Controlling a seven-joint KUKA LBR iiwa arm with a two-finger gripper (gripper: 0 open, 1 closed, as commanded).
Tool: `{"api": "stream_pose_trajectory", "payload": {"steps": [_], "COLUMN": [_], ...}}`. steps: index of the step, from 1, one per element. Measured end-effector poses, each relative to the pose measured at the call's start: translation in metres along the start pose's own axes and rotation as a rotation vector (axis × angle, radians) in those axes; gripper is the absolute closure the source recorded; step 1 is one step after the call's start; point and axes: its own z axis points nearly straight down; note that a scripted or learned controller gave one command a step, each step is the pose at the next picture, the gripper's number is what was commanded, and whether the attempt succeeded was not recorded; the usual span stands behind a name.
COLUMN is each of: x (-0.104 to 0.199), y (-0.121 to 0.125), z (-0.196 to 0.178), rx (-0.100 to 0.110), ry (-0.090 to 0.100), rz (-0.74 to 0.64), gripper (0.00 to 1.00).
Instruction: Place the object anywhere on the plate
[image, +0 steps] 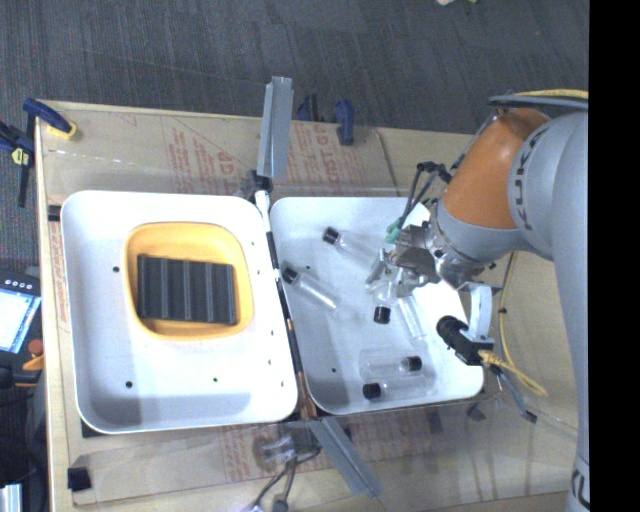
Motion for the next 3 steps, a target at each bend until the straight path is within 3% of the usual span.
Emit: {"api": "stream_pose_trajectory", "payload": {"steps": [1, 2, 3], "x": [0.088, 0.172, 0.172], "y": [0.021, 0.01, 0.01], "z": [-0.044, -0.025, -0.025], "rx": [-0.001, 0.002, 0.002], "ry": [0.001, 0.001, 0.001], "rz": [-0.202, -0.286, -0.286], "gripper": [1.0, 1.0, 0.0]}}
